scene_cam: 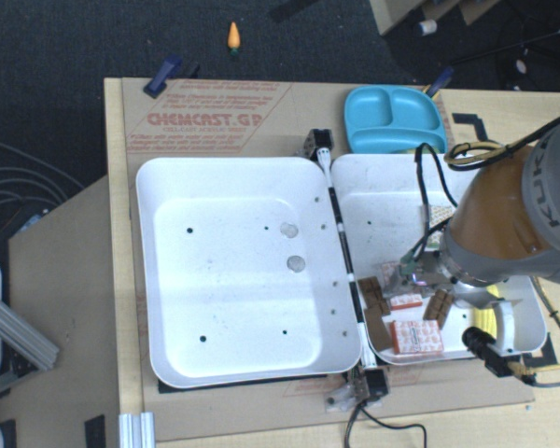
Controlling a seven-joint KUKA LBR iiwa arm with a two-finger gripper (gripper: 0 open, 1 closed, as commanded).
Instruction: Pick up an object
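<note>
Over the right bin (392, 189) your gripper (420, 286) hangs low above the red-and-white packet (417, 337) and brown blocks (373, 299), probably because it seeks something to pick.

The tabletop (121, 250) carries a printed cardboard sheet (215, 115), two white bins side by side (233, 269) (383, 203), and a blue divided tray (395, 119) behind them.

Bystander items around the left bin (168, 250)
Blue divided tray (395, 119) beyond its far right corner; orange cone (233, 35) and blue clip (161, 78) behind it.
</note>
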